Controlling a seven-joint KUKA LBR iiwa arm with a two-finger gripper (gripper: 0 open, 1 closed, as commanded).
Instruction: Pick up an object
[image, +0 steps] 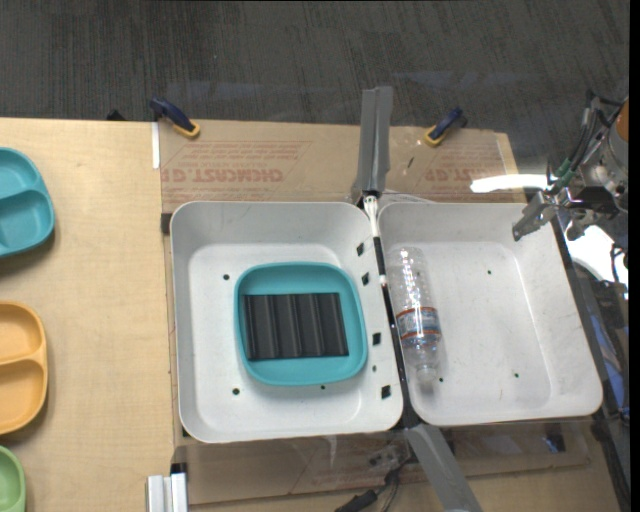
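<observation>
1. We see a pale wooden bench (90, 420) filling the left and lower frame, with a brown cardboard sheet (260, 165) printed in red lying behind the bins and pinned by two blue-and-yellow clamps (175, 117) at the upper middle.
2. Dark grey carpet (300, 50) runs across the top of the frame.
3. At the left edge lie a teal divided plate (20, 215), an orange divided plate (18, 365) and the rim of a green one (8, 485).
4. The left white bin (200, 400) holds a teal square tray with a dark ribbed insert (298, 325) at its centre.
5. The right white bin (520, 330) holds a clear plastic water bottle (415, 315), lying lengthwise against its left wall.
6. The gripper (532, 222) sits at the upper right, over the right bin's far right corner, well apart from the bottle; we cannot tell whether its pincer is apart or together.
</observation>
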